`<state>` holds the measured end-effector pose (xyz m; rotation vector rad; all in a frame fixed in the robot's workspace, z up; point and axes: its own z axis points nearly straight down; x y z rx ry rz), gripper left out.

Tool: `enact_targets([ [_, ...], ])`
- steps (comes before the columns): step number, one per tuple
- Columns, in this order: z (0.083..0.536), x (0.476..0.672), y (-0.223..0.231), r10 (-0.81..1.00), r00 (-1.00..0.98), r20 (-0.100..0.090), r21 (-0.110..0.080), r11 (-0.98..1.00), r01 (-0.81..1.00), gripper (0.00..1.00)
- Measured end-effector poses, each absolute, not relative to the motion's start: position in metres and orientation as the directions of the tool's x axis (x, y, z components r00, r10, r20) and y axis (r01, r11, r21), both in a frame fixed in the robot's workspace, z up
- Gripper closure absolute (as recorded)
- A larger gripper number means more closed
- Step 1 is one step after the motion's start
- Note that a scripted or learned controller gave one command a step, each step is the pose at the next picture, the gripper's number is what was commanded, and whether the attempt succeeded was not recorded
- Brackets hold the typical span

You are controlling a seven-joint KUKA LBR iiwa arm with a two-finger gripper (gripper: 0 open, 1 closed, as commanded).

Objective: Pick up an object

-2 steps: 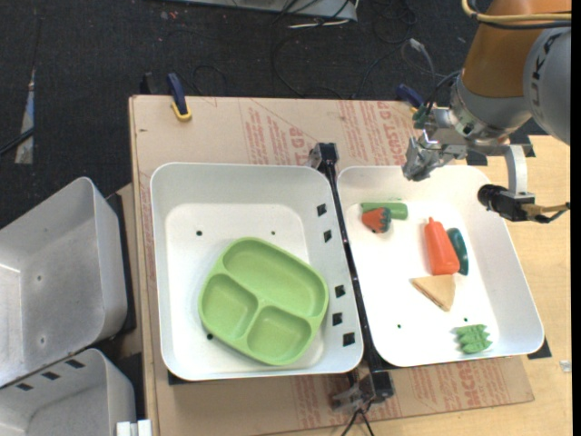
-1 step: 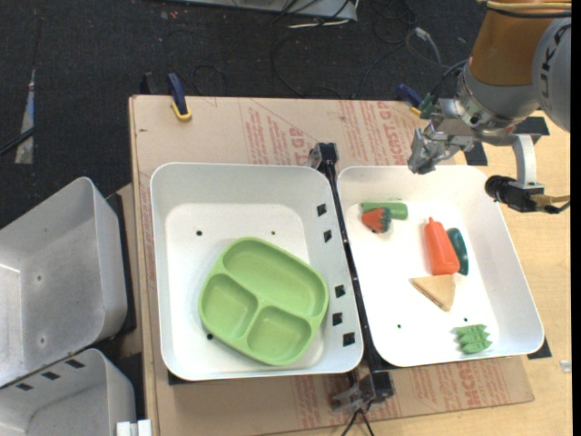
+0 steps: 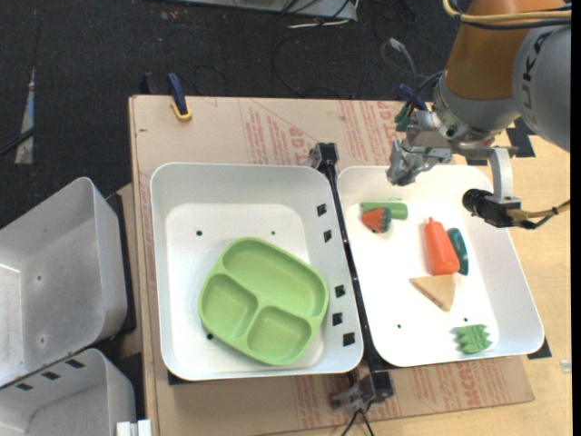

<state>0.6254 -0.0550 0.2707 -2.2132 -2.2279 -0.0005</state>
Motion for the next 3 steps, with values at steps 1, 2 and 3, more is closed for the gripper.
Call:
enact_targets([
  [1,0.262,0.609,-0.010,1.000,-0.007,0.001,-0.003,0.007,1.000,1.00],
  [2,0.263,0.575,0.037,1.000,-0.008,0.002,-0.003,0.008,1.000,1.00],
  [3,0.263,0.544,0.087,1.000,-0.008,0.002,-0.003,0.008,1.000,1.00],
])
